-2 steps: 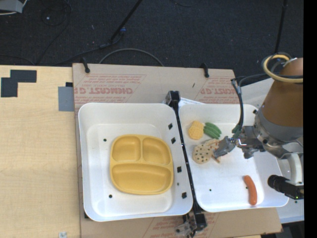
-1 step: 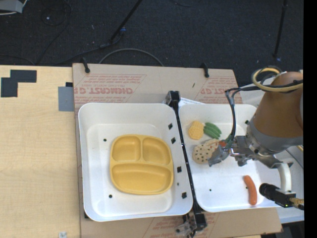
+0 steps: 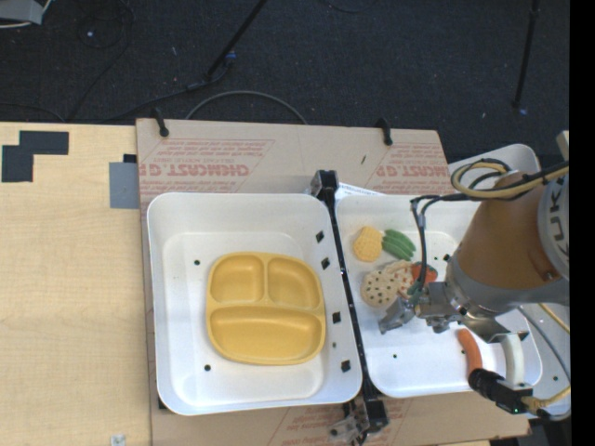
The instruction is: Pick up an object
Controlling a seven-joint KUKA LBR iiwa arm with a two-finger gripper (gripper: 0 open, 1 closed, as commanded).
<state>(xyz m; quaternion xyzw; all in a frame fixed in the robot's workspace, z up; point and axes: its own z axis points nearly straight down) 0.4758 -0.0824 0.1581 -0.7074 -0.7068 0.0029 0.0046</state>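
Cookie [image 3: 384, 284]: round, tan, dark-speckled, flat in right bin [image 3: 409, 379] | end effector [image 3: 398, 314]: just beside cookie; finger state cannot be told

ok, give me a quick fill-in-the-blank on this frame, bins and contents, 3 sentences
1. The yellow divided plate lies in the ____ bin.
2. The plate has ____ compartments.
3. The corn cob lies in the right bin, beside a ____ vegetable.

Missing words: left; three; green
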